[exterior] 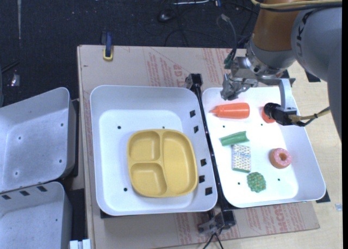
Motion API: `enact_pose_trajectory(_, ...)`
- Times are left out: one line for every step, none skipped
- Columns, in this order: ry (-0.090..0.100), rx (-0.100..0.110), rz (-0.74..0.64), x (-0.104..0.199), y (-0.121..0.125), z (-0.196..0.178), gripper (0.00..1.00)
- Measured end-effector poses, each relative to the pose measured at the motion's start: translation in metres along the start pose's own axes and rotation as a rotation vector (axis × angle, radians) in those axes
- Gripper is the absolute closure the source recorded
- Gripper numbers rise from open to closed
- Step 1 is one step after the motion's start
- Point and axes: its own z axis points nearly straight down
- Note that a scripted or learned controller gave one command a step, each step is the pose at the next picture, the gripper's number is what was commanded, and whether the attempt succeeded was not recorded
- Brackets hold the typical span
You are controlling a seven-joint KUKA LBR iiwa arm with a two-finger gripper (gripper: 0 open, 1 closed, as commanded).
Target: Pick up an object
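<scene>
The claw (232, 91) hangs over the far left corner of the right bin (310, 182), just above the orange carrot (232, 111); whether it is apart or together I cannot tell. In this bin also lie a green pepper piece (234, 138), a patterned packet (241, 157), a broccoli (256, 181) and a pink donut (280, 157). The left bin (106, 134) carries a yellow divided plate (162, 162).

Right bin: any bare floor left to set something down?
Some. The right bin has a bare patch between the green pod and the donut. The far end is crowded: carrot, red item and gripper. The left bin is bare around the yellow plate.
</scene>
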Motion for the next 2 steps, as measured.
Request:
enact_pose_trajectory(0.0,0.002,0.0,0.051,-0.019,0.0,1.0)
enact_pose_trajectory(0.0,0.004,-0.001,0.107,-0.037,0.011,1.0)
